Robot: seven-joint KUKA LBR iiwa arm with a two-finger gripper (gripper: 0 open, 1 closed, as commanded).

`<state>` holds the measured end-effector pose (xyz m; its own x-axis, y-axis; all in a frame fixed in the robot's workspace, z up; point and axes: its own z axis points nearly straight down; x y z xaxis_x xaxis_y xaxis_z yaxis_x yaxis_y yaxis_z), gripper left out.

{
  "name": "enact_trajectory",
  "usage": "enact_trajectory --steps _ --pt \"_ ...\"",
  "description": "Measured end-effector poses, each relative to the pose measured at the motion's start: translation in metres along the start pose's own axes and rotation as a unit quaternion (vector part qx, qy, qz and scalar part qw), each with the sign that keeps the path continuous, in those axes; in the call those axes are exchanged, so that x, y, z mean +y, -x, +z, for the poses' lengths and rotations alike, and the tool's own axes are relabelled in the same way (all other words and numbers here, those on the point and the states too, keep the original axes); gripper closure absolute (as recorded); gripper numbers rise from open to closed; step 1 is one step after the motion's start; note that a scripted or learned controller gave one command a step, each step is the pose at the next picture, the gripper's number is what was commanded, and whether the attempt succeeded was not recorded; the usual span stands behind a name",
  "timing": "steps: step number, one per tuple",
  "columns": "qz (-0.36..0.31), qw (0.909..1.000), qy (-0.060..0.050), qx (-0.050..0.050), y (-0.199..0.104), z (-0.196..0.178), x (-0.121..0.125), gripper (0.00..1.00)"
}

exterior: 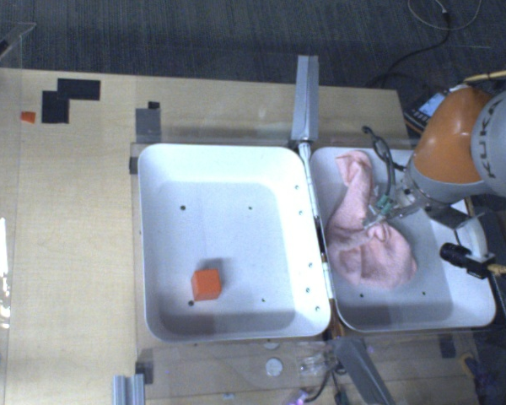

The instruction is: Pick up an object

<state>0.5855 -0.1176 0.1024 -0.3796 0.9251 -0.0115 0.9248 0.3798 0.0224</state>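
A pink cloth [364, 226] is seen crumpled in the right bin [468, 306], stretching from the bin's far wall down to a broader heap near its middle; the gripper [379, 213] is placed right on the cloth, about where the narrow upper fold meets the wider lower mass; whether the fingers are apart or together cannot be told, since they are small and lost against the fabric, and no cloth can be confirmed between them. The grey arm with its orange band [449, 137] is brought in from the right, above the bin's far right corner.

The step in hand is judged to be the grasp on the cloth; for it to be done well, a raised fold should be taken rather than a flat patch, the tips should be pressed down into the fabric before closing, and the lift should be made straight up and slowly, because a limp cloth is likely to slip or trail against the wall between the bins.

In the left bin [164, 234] an orange block [207, 284] is seen near the near-left corner, well apart from the gripper; black pieces [66, 98] and a small orange piece [28, 117] are lying on the bench [67, 251] beyond.
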Motion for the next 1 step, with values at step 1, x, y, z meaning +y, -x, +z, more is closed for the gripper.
enact_trajectory --steps 1 --pt "0.119 0.9928 -0.009 0.003 -0.0024 -0.157 0.0461 1.0"
